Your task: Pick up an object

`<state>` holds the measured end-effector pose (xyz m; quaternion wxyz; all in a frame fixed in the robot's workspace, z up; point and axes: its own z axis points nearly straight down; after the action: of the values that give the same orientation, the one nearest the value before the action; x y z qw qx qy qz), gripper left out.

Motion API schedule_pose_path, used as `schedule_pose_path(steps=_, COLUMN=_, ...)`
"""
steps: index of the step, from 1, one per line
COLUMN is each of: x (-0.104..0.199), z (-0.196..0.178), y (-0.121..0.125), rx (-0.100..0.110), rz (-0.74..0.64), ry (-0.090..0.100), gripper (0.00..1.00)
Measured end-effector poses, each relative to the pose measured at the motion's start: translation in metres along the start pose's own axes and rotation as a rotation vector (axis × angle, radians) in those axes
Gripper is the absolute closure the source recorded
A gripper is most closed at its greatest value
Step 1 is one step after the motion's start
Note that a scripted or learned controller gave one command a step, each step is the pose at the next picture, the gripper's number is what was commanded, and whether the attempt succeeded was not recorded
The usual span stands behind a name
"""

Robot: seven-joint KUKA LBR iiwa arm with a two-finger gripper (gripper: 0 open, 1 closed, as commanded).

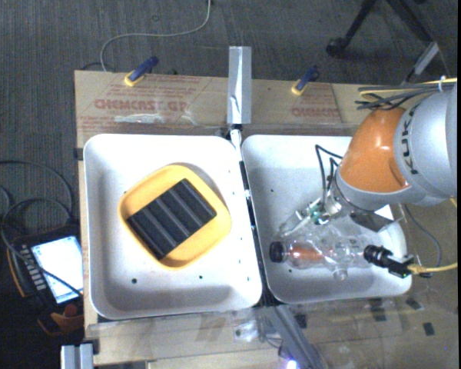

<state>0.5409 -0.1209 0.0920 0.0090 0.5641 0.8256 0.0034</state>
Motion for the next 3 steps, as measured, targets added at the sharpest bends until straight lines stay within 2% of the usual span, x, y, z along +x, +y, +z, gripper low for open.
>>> schedule_pose_path(steps=1, x=0.015, z=0.0, y=0.012, rx=0.003, rz=-0.003, ry=0.003, gripper=0.0)
schedule_pose_path(steps=2, x=0.035, z=-0.001, y=-0.041, rx=-0.003, rz=-0.089, ry=0.0, gripper=0.0)
schedule_pose_path(steps=3, x=0.017, z=0.001, y=-0.015, rx=0.008, rz=0.206, ry=0.011, gripper=0.0)
